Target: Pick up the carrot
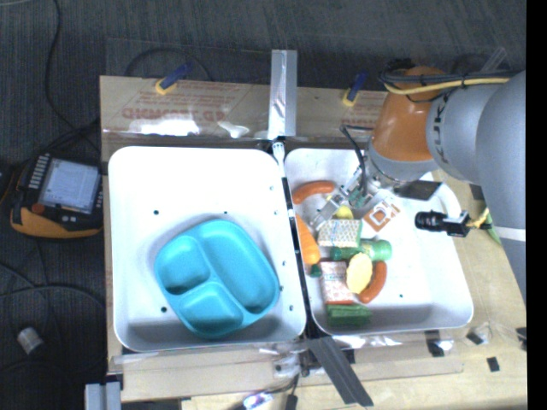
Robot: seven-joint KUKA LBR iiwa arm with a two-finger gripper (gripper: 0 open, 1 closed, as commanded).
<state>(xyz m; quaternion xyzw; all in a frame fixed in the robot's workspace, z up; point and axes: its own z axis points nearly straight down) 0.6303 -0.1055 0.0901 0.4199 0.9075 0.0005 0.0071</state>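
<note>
As catalogued from the near edge of the bench:
Left bin [137, 229]: teal divided tray [216, 274].
Carrot [308, 243]: right bin [427, 263], against left wall, left of and nearer than the gripper, apart.
Gripper [352, 196]: low over toy food; jaw state cannot be told.

Bench [128, 101], two white bins [137, 229] side by side on it

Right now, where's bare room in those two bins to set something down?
Left bin: bare floor along its back and left walls, around the blue tray. Right bin: bare floor on its right side, past the sausage. Crowded: the right bin's left half, where the carrot lies beside the divider near the gripper.
</note>
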